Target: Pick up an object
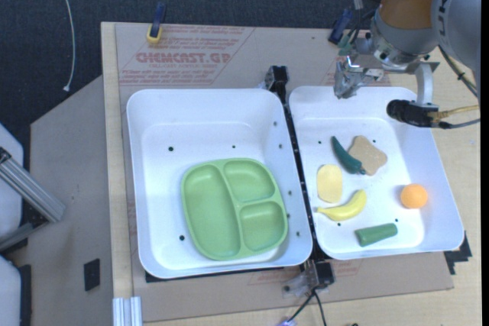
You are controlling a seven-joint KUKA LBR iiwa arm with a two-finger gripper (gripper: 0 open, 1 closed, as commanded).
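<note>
— Banana (343, 206), where are we seeing it lying?

— We are finding it near the right bin's (439, 164) front edge, between a yellow slice (330, 182) and a green block (376, 234), with the orange ball (413, 196) toward the right wall.

— And the gripper (349, 82)?

— We are watching it hanging over that bin's back-left corner, holding nothing; its spread we cannot tell. Open floor is lying below it.

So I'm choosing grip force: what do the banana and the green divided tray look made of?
Banana: probably moulded plastic, a toy; even yellow, smooth with a soft sheen. Green divided tray: likely hard plastic, uniform pale green, rounded moulded compartments, semi-matte. Neither is certain from looks alone.
</note>
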